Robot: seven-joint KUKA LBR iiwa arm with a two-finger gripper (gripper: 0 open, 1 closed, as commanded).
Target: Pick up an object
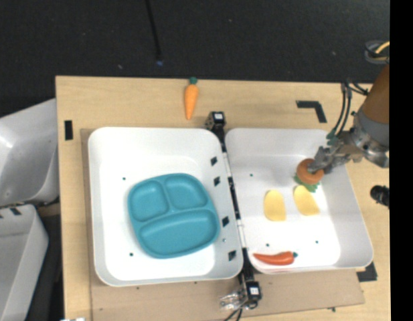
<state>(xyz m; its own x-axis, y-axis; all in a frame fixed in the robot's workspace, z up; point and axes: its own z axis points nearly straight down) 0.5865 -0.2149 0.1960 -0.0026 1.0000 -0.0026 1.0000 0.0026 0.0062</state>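
Observation:
In the right bin (340, 246), a small round orange-brown toy with a green part (307, 174) lies near the far right. My gripper (320, 161) comes in from the right and its tip sits right against this toy, on its upper right side. Just in front of the toy lie two yellow pieces, one (275, 206) to the left and one (306, 202) to the right. A red chili pepper (274, 258) rests against the bin's near wall.
The left bin (106, 152) holds a blue divided plate (173, 214). An orange carrot (191, 99) lies on the wooden bench behind the bins. Small black clips sit along the seam between the two bins.

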